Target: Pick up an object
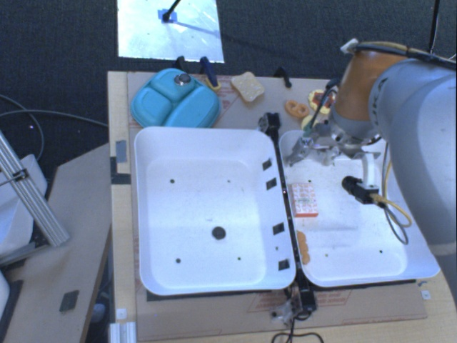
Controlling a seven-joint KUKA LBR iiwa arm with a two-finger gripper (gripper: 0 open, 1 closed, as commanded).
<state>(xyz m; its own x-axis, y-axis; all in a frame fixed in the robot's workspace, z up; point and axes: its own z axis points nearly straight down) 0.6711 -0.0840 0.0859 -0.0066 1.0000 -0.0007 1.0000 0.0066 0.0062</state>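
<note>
A slanted aluminium extrusion bar (28, 191) is seen at the far left, beside the bench. On the far edge of the bench, behind the bins, a light-blue plastic sectioned dish (175, 100) is placed, with a slice of toast-coloured toy bread (248, 86) to its right and a small orange pretzel-shaped piece (296, 108) further right. The left white shallow bin (153, 263) is marked by a small dark round disc (218, 232) near its middle. In the right white shallow bin (357, 266), a small flat box with red and white print (304, 199) is lying near the left wall, with a small orange-brown piece (303, 246) nearer the camera against the same wall. The two-finger gripper (298, 153) is positioned over the far left corner of the right bin, apart from the box; whether it is released or clenched cannot be told. The grey arm with the orange band (400, 98) is seen entering from the right.
</note>
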